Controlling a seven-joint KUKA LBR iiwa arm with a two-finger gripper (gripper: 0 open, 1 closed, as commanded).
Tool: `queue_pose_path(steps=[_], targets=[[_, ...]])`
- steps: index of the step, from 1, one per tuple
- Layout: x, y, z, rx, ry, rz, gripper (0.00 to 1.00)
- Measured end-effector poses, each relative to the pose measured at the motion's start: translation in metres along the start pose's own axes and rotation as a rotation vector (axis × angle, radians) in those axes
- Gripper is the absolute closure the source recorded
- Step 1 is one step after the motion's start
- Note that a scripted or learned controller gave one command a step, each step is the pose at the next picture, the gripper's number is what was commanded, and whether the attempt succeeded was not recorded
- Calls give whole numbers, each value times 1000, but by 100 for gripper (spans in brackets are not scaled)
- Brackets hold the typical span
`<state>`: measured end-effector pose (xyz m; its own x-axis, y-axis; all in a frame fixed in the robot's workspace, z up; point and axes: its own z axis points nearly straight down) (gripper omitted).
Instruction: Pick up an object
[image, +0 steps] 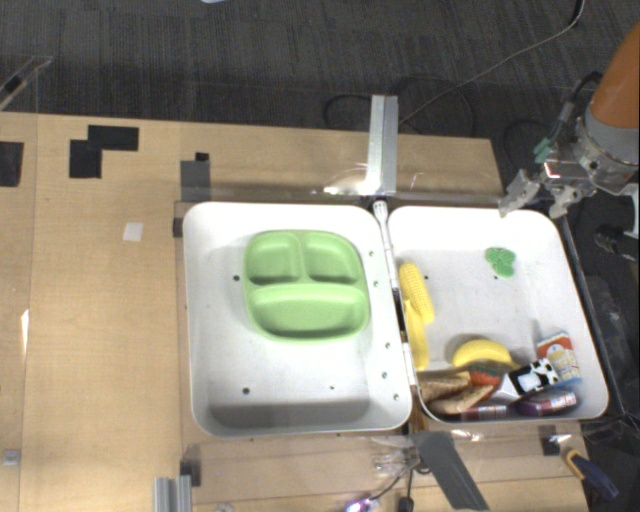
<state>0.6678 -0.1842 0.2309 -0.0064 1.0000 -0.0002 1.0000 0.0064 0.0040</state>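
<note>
The single camera looks down on two white bins side by side on a wooden bench. The arm enters at the upper right of the frame, its orange band at the very edge, and the gripper (537, 193) hangs just over the top right rim of the right bin (460, 222). Its two fingers are spread apart, one tip toward the left and one toward the right, with nothing between them.

The left bin (215, 390) holds a green divided tray (303, 282), lying flat near its middle.

In the right bin the objects sit well below the gripper in the frame. Nearest is a small green lump (501, 261), alone in the upper right part of the bin, below and slightly left of the fingers. A yellow corn cob (416, 292) lies against the left wall, with a yellow strip continuing below it. The rest crowd the bottom edge: a yellow banana-like piece (482, 352), a brown bread-like item (452, 390), a black and white piece (533, 378), a small white and orange carton (559, 357) and a purple item (548, 403) in the lower right corner. None of these touches the gripper.
</note>
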Motion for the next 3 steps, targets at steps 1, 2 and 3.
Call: queue_pose_path(steps=[1, 2, 3], targets=[[0, -27, 135, -3, -1, -43, 0], [-20, 3, 115, -4, -1, -78, 0], [26, -18, 143, -7, -1, -146, 0]])
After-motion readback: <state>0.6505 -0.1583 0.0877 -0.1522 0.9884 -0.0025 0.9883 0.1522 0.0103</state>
